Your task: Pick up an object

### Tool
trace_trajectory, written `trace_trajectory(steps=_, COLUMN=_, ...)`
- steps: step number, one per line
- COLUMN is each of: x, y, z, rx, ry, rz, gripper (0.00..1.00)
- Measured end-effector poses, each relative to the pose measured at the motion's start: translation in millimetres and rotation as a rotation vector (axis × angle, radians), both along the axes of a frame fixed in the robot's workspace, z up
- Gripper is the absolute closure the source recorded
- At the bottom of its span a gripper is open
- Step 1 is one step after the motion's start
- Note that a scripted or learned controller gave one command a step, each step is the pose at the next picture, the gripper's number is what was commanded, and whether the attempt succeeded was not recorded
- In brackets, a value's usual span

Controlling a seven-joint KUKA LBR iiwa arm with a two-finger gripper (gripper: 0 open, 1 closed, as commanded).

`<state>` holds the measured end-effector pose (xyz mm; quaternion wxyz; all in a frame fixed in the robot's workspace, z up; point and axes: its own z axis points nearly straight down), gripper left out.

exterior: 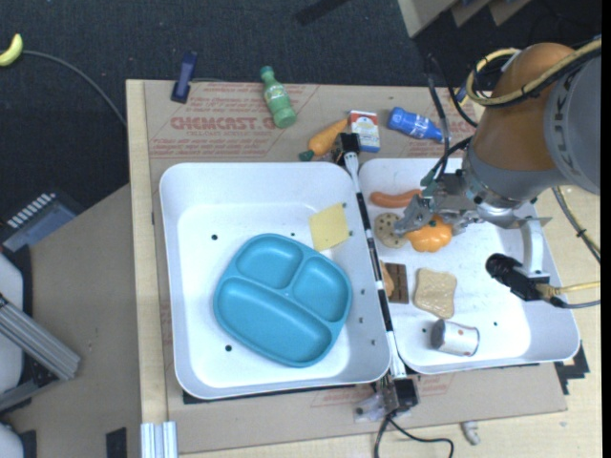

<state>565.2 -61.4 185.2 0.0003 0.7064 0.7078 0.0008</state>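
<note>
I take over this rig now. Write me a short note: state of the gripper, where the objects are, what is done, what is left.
Gripper: low in the right bin, over the orange toy; its grasp cannot be confirmed.
Right bin also has the sausage, cookie, bread slice and metal cup.
Left bin: blue divided plate, cheese slice.
Done: nothing visibly lifted.
Left: grasp and lift an object.

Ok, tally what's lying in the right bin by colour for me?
Orange: 2, hot dog and orange piece by the gripper
Tan or brown: 3, cookie, chocolate bar, toast
Silver: 1, can
Total: 6
</note>
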Motion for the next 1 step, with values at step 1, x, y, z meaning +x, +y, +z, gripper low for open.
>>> trace_trajectory(steps=1, x=-56.3, y=55.6, z=18.8, rx=0.001, ry=0.004, rz=-0.001, gripper=1.0)
